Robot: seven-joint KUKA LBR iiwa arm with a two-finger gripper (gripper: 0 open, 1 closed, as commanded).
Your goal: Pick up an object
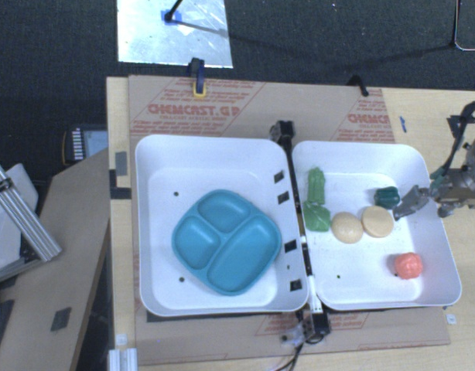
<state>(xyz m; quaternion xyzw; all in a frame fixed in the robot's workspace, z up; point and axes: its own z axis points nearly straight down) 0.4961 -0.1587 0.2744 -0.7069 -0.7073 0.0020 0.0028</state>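
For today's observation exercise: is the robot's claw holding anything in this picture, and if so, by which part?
It cannot be told. The claw sits in the right bin, close to a dark green object and a beige round piece, but no grip is visible.

We see the tool (411, 202) reaching in over the right bin (435, 288) from its right rim. Just to its left sits a small dark object (387, 197), touching or nearly touching it. Slightly nearer us and left of the tool lie two round pieces (362, 225) side by side, touching each other. Farther left of them, by the wall between the bins, lie two leafy pieces (316, 201), one behind the other. A ball (408, 265) lies apart, nearer us than the tool. Well to the tool's left, the left bin (156, 207) holds a divided plate (225, 241). Both bins rest on the worktop (245, 103).
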